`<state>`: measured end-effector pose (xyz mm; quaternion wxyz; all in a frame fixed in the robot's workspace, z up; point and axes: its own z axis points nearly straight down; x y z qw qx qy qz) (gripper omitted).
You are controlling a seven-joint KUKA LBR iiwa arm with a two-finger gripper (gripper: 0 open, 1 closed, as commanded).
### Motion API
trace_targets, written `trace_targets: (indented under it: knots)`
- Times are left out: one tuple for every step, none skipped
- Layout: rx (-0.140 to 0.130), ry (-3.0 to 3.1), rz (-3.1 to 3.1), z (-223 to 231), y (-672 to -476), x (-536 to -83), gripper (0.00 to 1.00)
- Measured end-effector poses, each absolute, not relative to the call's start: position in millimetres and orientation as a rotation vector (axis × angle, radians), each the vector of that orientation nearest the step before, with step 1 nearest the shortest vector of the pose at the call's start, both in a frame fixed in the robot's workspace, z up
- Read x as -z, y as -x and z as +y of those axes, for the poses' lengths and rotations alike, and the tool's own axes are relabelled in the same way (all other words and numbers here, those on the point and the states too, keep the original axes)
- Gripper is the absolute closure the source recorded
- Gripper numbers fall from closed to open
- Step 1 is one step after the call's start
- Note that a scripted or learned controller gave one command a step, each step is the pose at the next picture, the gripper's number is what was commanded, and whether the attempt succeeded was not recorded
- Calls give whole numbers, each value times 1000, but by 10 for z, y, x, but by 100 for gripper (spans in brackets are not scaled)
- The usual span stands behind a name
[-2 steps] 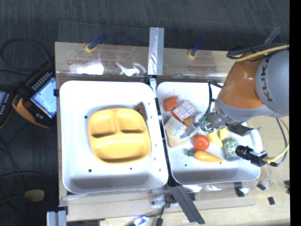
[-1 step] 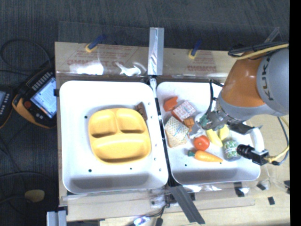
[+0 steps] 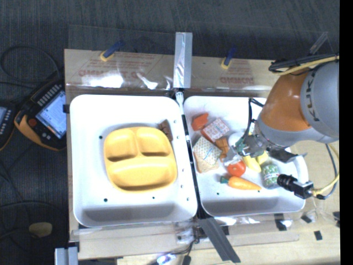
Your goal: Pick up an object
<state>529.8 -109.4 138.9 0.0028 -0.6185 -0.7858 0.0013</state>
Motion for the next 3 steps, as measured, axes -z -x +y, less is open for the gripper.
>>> trace_targets:
  knots:
    - [-3,1939,-2464,-1092,-5298,-1389,0]
    - [-4,1876,-2516,-1625,-5317,-1327,0]
    - [16,1527,-2790,-1673,-5028,-998,0]
